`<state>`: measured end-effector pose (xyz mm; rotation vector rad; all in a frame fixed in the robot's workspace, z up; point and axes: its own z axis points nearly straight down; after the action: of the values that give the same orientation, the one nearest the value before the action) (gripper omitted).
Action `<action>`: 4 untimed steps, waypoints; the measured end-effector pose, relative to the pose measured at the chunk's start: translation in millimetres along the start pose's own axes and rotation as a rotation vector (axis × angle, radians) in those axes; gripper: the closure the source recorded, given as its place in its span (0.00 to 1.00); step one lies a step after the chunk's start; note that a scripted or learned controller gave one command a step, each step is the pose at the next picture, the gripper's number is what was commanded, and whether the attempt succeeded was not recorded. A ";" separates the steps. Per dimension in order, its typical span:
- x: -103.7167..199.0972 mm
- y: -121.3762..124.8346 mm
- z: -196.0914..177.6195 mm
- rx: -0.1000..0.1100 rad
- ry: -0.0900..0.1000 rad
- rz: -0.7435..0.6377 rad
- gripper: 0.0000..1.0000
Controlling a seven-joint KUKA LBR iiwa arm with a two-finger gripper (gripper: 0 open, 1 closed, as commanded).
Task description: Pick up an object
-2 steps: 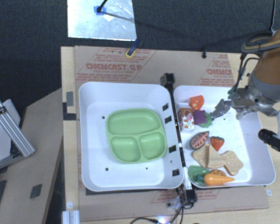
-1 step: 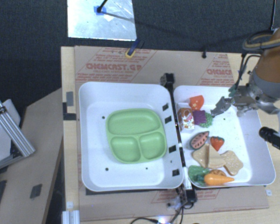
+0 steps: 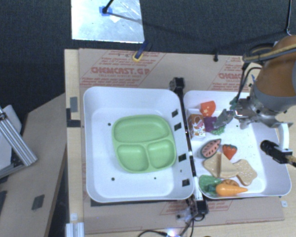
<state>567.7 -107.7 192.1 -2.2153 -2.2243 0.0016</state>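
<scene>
Camera view: the things to be picked lie in the right-hand white bin (image 3: 285,181), heaped toward its 9 o'clock wall. At the top of the heap sits an orange-red piece (image 3: 207,106), touching a purple piece (image 3: 209,123) below it, with a small printed packet (image 3: 197,126) just beside them at 9 o'clock. Lower down lie a watermelon slice (image 3: 211,147) and a strawberry-like piece (image 3: 229,151), then two tan bread-shaped pieces (image 3: 235,169), and at 6 o'clock a carrot (image 3: 229,188) resting on a green leafy piece (image 3: 205,182).

The tool (image 3: 227,116) hangs over the bin's 12 o'clock part, just beside the purple piece and a bit of green under it; I cannot tell how the tool is set or whether it grips anything. The grey arm (image 3: 278,78) comes in from 3 o'clock.

The left bin (image 3: 96,107) holds a green divided tray (image 3: 143,142) at its middle. Both bins rest on the table (image 3: 123,68).
</scene>
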 end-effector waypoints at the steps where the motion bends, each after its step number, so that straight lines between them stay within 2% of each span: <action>1: -5.5 5.8 58.6 0.001 0.000 0.003 0.00; 2: -8.3 9.7 88.0 -0.016 -0.006 0.002 0.00; 3: -6.0 7.8 82.7 -0.008 -0.003 0.002 1.00; 4: -2.5 10.6 18.6 -0.010 -0.002 -0.001 1.00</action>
<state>578.3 -110.1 173.5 -2.2207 -2.2310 -0.0072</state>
